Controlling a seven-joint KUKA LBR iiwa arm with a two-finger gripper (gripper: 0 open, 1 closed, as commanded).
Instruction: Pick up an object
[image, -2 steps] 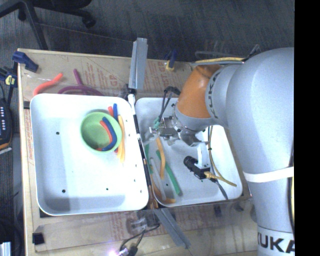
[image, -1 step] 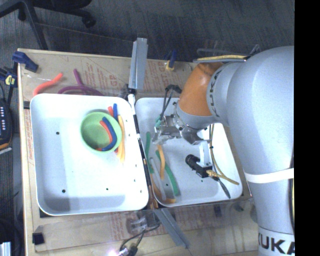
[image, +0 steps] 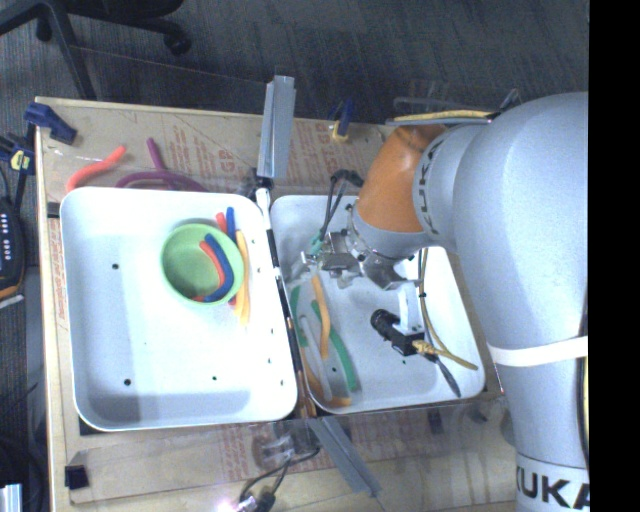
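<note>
Camera view: the end effector (image: 335, 262) hangs low over the right bin (image: 455, 300), near its upper left corner; its state cannot be told. Orange and green sticks (image: 325, 335) lie below it in that bin. The left bin (image: 130, 350) holds a green bowl (image: 200, 262).

Hidden under the wrist at two o'clock: the gripper (image: 338, 262), fingers too cluttered to read. Cut off at the frame's bottom: the arm (image: 530, 300). Perhaps cable ties, the thin strips (image: 325, 335) at five o'clock.
</note>
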